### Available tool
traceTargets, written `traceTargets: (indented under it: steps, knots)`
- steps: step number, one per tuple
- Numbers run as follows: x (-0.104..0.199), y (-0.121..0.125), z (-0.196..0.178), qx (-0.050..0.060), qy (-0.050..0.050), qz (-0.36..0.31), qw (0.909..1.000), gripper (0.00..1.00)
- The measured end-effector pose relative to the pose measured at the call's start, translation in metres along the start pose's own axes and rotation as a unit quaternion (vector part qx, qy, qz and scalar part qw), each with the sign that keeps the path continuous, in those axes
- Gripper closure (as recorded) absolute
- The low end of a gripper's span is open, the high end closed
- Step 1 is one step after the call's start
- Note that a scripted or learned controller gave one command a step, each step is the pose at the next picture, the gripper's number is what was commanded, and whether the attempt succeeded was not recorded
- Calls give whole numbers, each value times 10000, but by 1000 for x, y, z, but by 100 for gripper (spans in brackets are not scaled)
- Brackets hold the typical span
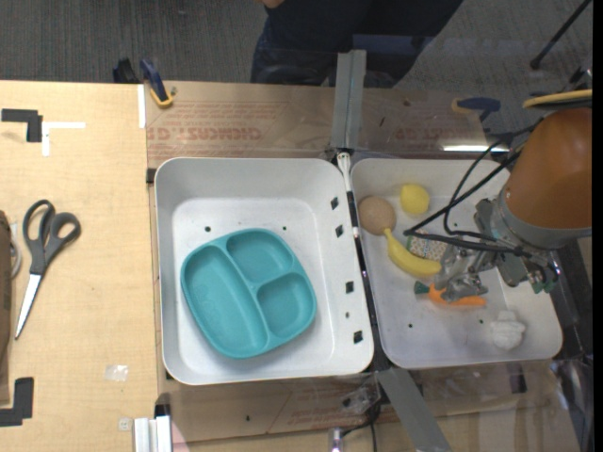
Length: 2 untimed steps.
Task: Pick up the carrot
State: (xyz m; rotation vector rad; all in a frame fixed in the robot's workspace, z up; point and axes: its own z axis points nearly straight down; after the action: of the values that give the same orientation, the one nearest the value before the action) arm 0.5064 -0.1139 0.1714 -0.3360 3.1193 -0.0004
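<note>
Fingers of the gripper (459, 282) sat right over the carrot (454, 298) (couldn't tell their spread), carrot lying lengthwise along the right bin's (443, 354) front edge.

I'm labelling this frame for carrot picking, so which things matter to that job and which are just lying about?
Belongs to the job: carrot, gripper, right bin.
Lying about: banana, lemon, egg-like ball, teal tray, scissors.
</note>
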Motion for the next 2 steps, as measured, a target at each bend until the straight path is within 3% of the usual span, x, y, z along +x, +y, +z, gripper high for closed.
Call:
traceTargets:
  steps: [1, 2]
  knots:
    - [24, -2, 80, -4, 13, 431, 9991, 100]
    - [8, 70, -21, 0, 12, 1341, 9910, 100]
